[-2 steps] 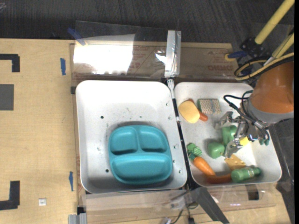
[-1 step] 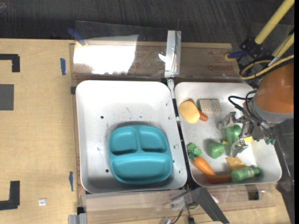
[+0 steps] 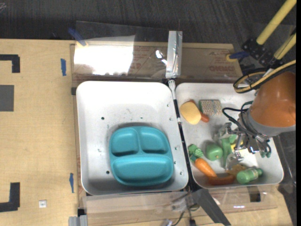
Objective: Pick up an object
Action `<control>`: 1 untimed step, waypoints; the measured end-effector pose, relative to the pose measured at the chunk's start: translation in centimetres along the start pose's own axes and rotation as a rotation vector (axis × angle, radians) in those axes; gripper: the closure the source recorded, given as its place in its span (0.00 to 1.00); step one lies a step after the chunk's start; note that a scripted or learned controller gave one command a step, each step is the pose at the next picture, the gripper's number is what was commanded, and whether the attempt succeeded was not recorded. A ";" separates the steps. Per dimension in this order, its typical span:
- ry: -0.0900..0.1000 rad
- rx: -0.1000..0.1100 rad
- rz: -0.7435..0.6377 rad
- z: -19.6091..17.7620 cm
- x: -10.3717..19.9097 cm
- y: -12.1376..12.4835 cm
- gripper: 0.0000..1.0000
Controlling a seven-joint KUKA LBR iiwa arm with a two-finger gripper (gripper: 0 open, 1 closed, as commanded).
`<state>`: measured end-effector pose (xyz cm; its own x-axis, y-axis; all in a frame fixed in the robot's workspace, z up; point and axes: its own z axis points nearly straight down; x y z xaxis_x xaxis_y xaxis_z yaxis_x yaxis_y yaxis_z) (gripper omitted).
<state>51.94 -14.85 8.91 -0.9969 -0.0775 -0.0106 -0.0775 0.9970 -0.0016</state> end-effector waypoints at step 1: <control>0.004 0.001 -0.043 0.1 -9.1 0.7 0.00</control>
<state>60.95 -13.44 8.90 -0.9927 -0.1204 -0.0070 -0.1204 0.9927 -0.0032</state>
